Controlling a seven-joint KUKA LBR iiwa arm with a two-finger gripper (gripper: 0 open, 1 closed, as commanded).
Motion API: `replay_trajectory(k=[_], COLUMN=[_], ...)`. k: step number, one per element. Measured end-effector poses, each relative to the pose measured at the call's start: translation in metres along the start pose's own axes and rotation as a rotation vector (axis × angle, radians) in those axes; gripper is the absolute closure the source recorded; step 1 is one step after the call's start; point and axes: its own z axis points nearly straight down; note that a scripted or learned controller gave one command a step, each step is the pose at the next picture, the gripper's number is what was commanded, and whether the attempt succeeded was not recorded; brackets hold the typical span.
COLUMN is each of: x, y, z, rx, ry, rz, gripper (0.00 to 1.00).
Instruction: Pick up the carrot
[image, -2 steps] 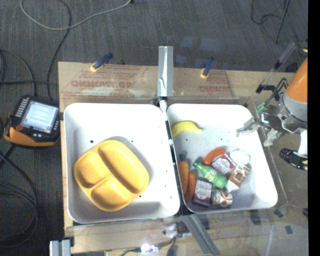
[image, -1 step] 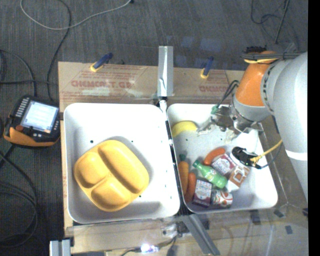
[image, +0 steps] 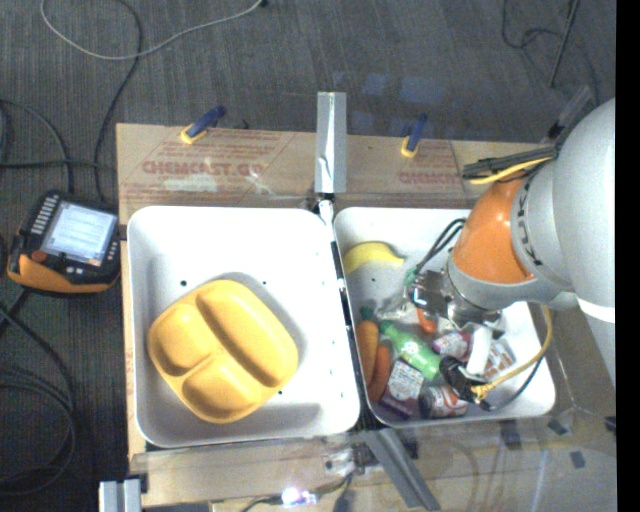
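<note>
Bench front edge (image: 250, 455): nearest to you lay the metal framing below the two bins, with a small lit point at about its middle.
Left bin (image: 150, 235): you saw a shallow white bin holding a yellow divided tray (image: 224, 348), which sat tilted toward the bin's lower left.
Right bin (image: 535, 395): you saw a cluttered white bin, its objects crowded along the left wall and the lower middle.
Carrot (image: 368, 345): it lay lengthwise against the right bin's left wall, orange, just below a yellow rounded item (image: 370, 258) and beside a green bottle (image: 412, 347).
Packets (image: 405, 382): small dark and white packages sat near the carrot's lower end.
Arm (image: 500, 245): the orange band and grey wrist hung over the right bin's middle.
Gripper (image: 447, 318): it was down among the clutter, right of the carrot; you could not tell how it was set, as the wrist hid it.
Pendant (image: 68, 240): it rested on the floor left of the bench.
</note>
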Motion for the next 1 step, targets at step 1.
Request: replay_trajectory(k=[1], x=[-0.0007], y=[0.0005], z=[-0.0091], rx=[0.001], ry=[0.0], rz=[0.001], gripper=[1.0])
